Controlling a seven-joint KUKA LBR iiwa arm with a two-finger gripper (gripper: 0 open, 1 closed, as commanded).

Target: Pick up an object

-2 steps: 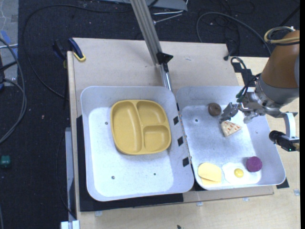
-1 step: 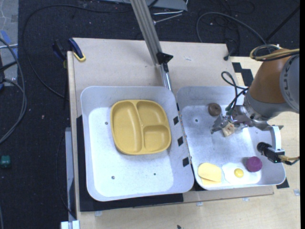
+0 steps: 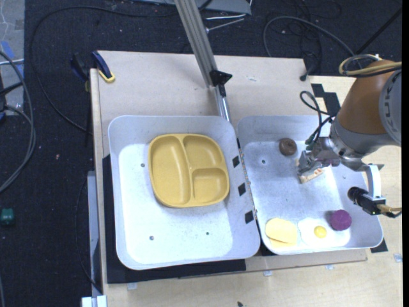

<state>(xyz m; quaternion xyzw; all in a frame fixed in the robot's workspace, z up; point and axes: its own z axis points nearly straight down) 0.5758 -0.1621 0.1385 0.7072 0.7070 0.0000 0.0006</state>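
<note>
In the right bin (image 3: 281,197) my gripper (image 3: 310,165) is down at the floor near the middle right, over a small tan piece (image 3: 312,176) that lies just under its tip. A brown round object (image 3: 288,147) sits a little to the gripper's upper left. Along the bin's front edge lie a pale yellow piece (image 3: 282,230), a fried egg toy (image 3: 317,231) and a purple ball (image 3: 340,219). The gripper's body hides how the tan piece meets it.
The left bin (image 3: 128,235) holds a yellow divided plate (image 3: 189,169). A slanted metal post (image 3: 199,37) rises behind the bins. Cables run from the arm's wrist (image 3: 364,117) toward the bench's right edge.
</note>
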